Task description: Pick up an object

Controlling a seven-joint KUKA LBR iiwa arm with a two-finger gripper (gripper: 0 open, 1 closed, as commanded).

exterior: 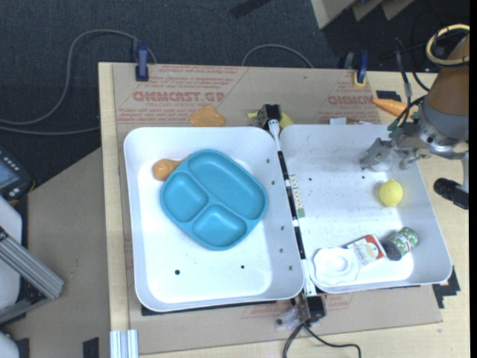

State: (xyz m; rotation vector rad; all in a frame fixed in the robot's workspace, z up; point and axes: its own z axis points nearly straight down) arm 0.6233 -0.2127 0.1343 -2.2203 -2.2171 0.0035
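Note:
In the right bin (328,155) my gripper (387,157) hangs over the far right part, its grey fingers (371,158) spread open with nothing between them. A yellow ball (390,193) lies just in front of the gripper, apart from it. Toward the near edge of that bin are a green can (403,242), a red and white packet (365,250) and a white round lid (333,265). The left bin (149,259) holds a blue divided plate (214,198), and an orange piece (162,169) peeks out at the plate's left edge.
The grey arm with its orange band (451,95) comes in from the right. On the bench behind the bins lie an orange lump (206,116) and an orange carrot-like piece (389,106). A black clip (271,115) sits where the bins meet.

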